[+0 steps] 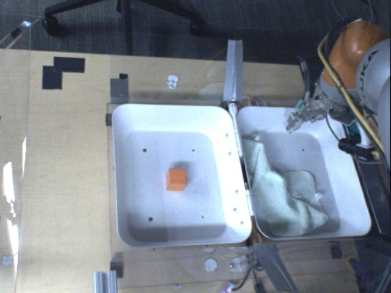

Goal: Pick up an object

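A small orange cube (176, 179) lies near the middle of the left white bin (131, 136). A crumpled pale grey-green cloth (282, 195) covers the left and front of the right bin (345, 182). My gripper (297, 119) hangs over the right bin's far edge, well above and behind the cloth, with nothing visible between its fingers. The grey arm with its orange band (354, 44) comes in from the upper right.
A grey metal divider post (233, 72) stands between the bins at the back. Black cables (348, 140) run along the right bin's right side. Black tape marks (61, 71) lie on the wooden bench at the far left.
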Controlling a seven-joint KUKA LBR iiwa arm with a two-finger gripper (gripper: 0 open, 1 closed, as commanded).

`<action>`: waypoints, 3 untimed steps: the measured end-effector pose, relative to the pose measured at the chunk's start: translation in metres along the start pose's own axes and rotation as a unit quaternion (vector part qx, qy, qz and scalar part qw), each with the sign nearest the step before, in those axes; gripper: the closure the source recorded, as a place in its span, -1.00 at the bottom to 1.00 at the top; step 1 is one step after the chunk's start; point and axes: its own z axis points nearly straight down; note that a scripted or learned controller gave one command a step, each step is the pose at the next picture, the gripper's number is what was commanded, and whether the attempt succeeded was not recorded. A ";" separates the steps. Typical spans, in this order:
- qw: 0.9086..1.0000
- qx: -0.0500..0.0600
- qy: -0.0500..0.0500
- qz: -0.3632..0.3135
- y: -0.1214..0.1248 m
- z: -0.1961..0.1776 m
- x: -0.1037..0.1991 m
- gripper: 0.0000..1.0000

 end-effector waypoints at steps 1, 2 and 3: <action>1.000 -0.001 -0.001 0.011 -0.001 0.031 -0.005 1.00; 1.000 -0.003 -0.002 0.017 -0.008 -0.064 -0.030 1.00; 1.000 -0.001 -0.001 0.022 -0.011 -0.068 -0.039 1.00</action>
